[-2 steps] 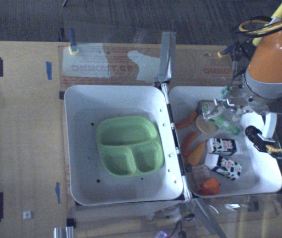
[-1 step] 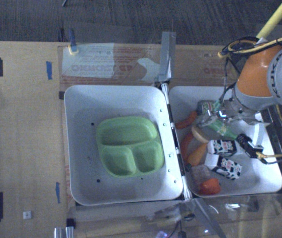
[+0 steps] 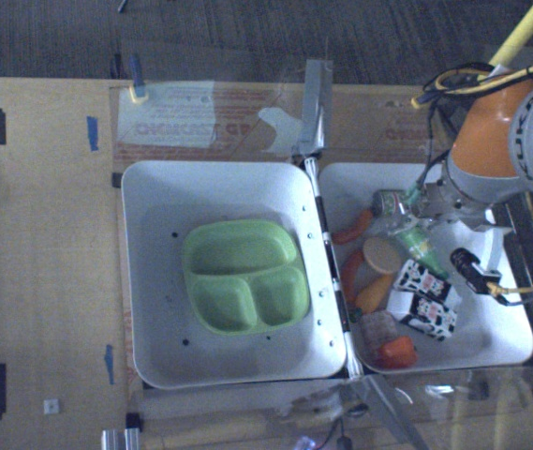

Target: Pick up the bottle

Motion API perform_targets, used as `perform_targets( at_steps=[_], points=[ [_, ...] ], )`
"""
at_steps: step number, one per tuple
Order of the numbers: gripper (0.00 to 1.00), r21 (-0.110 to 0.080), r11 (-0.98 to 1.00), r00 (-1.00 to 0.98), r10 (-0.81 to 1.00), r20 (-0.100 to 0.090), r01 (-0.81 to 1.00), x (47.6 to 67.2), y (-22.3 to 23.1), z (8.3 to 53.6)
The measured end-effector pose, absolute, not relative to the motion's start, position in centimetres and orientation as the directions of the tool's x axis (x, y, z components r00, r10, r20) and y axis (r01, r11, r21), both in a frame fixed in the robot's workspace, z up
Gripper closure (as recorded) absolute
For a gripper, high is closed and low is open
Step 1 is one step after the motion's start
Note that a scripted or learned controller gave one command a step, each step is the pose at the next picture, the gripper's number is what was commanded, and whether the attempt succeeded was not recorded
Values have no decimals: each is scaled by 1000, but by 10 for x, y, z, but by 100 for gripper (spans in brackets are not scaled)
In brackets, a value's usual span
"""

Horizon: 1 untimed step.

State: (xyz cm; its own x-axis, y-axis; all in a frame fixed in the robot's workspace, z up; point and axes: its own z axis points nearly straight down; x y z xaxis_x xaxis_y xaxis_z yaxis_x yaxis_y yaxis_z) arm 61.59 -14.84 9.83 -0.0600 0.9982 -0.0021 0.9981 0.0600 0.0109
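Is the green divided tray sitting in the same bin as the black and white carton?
No, the green tray lies in the left bin; the carton is in the right bin.

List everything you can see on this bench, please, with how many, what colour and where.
Bins: two, white, side by side; left bin, right bin.
Divided tray: one, green, lying in the middle of the left bin.
Bottle: one, clear greenish, right bin, under the arm's wrist.
Cartons: apparently two, white with black patches, right bin.
Orange and red toy foods: several, along the right bin's left side, too jumbled to count.
Round tan lid-like piece: one, right bin.
Blue tape marks: a few, on the wooden bench.
Arm: one, grey with orange band, reaching over the right bin.
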Motion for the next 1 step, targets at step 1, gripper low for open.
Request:
perform_targets(
  at_steps=[1],
  points=[
    [100,2,90,-90,996,0,996,579,-67,248]
  ],
)
